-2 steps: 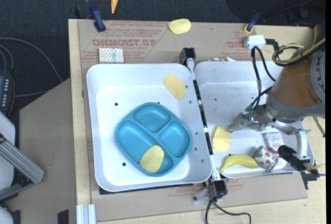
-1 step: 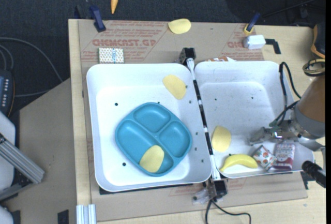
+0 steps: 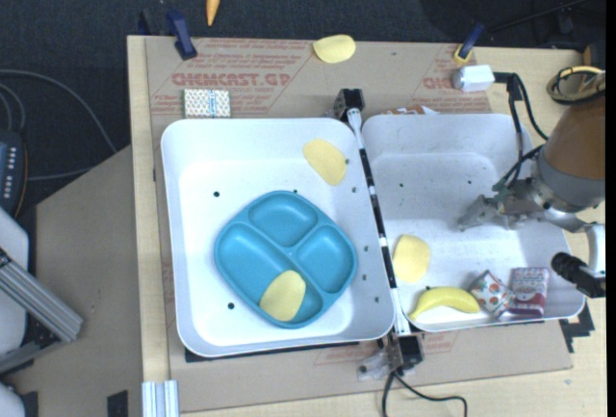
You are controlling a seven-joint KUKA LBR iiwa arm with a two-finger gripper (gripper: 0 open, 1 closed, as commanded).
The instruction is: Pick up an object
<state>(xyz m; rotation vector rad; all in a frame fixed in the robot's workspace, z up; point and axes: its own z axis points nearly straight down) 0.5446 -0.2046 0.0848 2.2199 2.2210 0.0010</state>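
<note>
Dark grey carpet surrounds a pale wooden bench (image 3: 154,213) bearing two shallow white bins side by side. Nearest the camera, in the right bin (image 3: 433,150), a curved yellow plastic banana (image 3: 445,301) lies along the front wall, with two small red-and-white printed packets (image 3: 512,290) just beside it to the right and a pale yellow rounded chip-like piece (image 3: 411,257) a little behind it, near the divider between the bins. In the left bin (image 3: 192,213), a blue three-compartment plastic plate (image 3: 284,256) holds a second pale yellow piece (image 3: 283,296) in its front compartment; a third yellow piece (image 3: 325,161) lies on the bin floor behind the plate. Further back in the right bin, the grey two-finger gripper (image 3: 465,221) hangs low over the bin floor with its fingers spread apart and nothing between them, well apart from the banana. At the far edge of the bench, a flat yellow oval piece (image 3: 334,48) rests on brown cardboard (image 3: 241,68), and a small orange toy carrot (image 3: 213,7) lies on the carpet beyond.
</note>
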